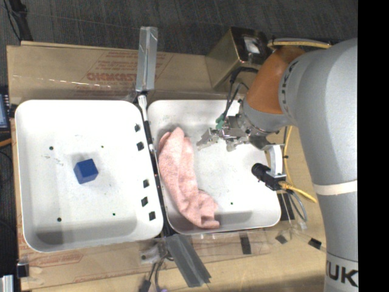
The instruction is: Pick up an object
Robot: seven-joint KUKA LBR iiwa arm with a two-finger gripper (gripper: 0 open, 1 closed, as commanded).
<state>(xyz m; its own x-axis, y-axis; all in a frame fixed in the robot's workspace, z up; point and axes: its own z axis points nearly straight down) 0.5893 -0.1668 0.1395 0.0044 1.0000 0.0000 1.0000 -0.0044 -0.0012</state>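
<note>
— Jaws first: can you read them?

— Barely. The grey two-finger gripper (209, 137) sits low over the right bin, its fingers pointing toward the cloth, but they are too small and cluttered to say whether they are spread or closed. Nothing shows between them.

— Then left to right, please.

— In the shallow white left bin (36, 163), a small blue solid cube (86, 170) rests alone near the middle, well apart from every wall. The shallow white right bin (243, 208) holds a crumpled pink terry cloth (182, 178), lying lengthwise against its left wall, from mid-bin down to the near edge.

— And the arm?

— The grey arm with its orange band (267, 87) reaches in from the right, bent over the far part of that bin, the gripper just beside the cloth's upper end.

— Why there?

— My guess: the cloth is the nearest target, soft and easy to pinch at a raised fold.
</note>
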